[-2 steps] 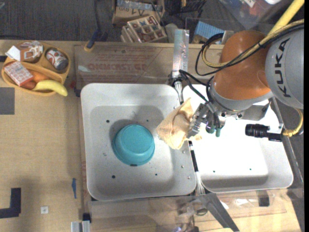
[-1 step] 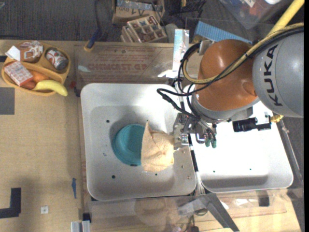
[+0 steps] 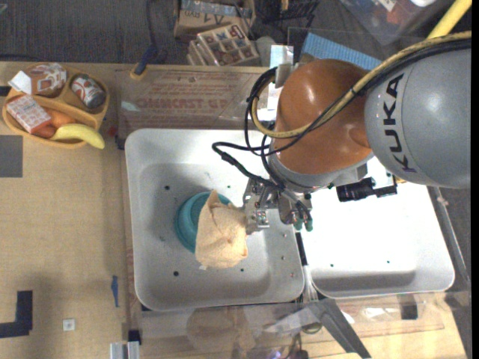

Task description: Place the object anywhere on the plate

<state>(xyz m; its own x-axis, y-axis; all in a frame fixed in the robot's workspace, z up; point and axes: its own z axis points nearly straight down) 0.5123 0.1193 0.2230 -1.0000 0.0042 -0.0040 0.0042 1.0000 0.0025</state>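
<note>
Cloth [image 3: 221, 236], tan, crumpled, half over teal plate [image 3: 187, 219] mid left bin [image 3: 142, 200]; tool [image 3: 262, 214] at its right edge, grip state indeterminable; nudge it plateward before release.

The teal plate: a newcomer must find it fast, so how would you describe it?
Look in the left white bin. Near its middle lies a round teal plate, its right part covered by a crumpled tan cloth-like object. It is the one teal thing there.
</note>
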